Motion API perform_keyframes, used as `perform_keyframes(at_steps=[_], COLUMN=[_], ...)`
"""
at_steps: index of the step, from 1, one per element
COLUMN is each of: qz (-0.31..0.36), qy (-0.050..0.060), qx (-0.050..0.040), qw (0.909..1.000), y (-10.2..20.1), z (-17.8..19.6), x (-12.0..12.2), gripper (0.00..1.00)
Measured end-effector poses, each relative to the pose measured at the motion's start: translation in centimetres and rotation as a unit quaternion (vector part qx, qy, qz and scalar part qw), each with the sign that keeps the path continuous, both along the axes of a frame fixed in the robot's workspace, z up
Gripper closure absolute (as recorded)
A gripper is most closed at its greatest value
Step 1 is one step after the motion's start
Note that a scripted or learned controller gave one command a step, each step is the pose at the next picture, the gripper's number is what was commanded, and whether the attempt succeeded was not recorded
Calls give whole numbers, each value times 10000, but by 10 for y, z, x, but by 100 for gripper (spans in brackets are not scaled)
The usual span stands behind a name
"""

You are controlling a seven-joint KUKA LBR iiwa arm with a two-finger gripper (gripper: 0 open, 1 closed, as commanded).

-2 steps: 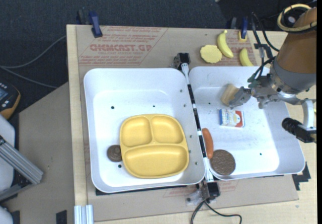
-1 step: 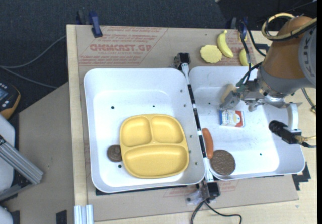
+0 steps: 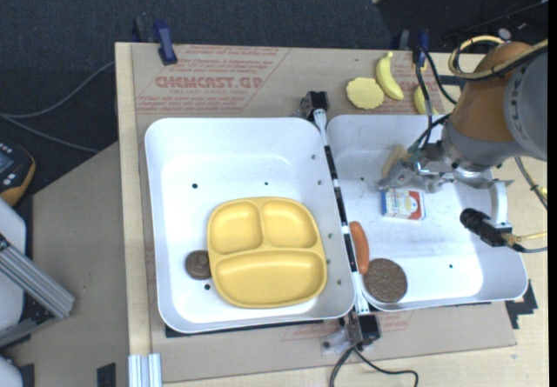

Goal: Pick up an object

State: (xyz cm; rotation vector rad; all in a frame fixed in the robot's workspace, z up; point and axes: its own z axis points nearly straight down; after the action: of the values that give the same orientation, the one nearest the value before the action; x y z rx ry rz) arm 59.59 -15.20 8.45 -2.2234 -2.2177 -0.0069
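Camera view, looking down on both bins. You see the gripper (image 3: 399,170) low inside the right bin (image 3: 487,276), reaching in from the right edge, its metal fingers pointing toward the divider between the bins. Whether those fingers are spread or pressed together you cannot tell at this slant; nothing shows plainly between them.

The nearest candidate, a small white carton (image 3: 403,204) with red and blue print, lies flat just below the gripper in the picture, near the fingertips, perhaps touching them. Its long axis runs roughly across the bin, left to right.

Farther from the gripper on the same side, toward the bin's near-left corner, you find an orange carrot (image 3: 359,245) lying along the divider and, just beside it, a brown round cookie (image 3: 385,280).

The left bin (image 3: 174,150), well apart from the gripper, holds a yellow divided plate (image 3: 265,252) and a small brown disc (image 3: 197,264).

Judgement: the coming move likely turns on a short shift toward the carton, with the fingers set across its short side.
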Motion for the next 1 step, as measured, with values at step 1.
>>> perform_keyframes(at_steps=[1], qz=[40], qy=[-16], qx=[-19], qw=[10000], y=[44], z=[1], x=[46], gripper=[0])
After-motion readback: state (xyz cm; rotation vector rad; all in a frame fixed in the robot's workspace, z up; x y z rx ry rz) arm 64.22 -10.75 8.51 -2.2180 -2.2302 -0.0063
